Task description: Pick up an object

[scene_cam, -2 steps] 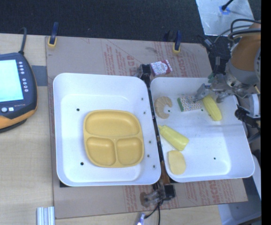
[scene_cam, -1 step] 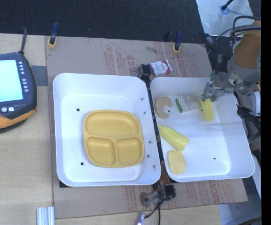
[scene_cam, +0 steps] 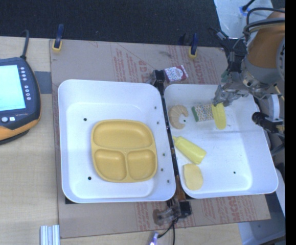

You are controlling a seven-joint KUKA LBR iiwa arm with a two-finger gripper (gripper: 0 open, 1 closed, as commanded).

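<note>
The gripper point(scene_cam: 223, 99) is at the upper right of the frame, low over the right bin point(scene_cam: 250, 180). If its fingers are apart or together I cannot tell. Just below it lies a yellow stick point(scene_cam: 219, 116), beside a small speckled packet point(scene_cam: 203, 112); its print is too small to read. The left bin point(scene_cam: 73, 137) holds a yellow divided plate point(scene_cam: 123, 150).

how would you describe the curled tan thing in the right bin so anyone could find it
Look in the right bin, at its upper left corner beside the divider between the bins. The curled tan piece lies there, left of a speckled packet. Unlike its yellow neighbours, it is beige and crescent-shaped.
</note>
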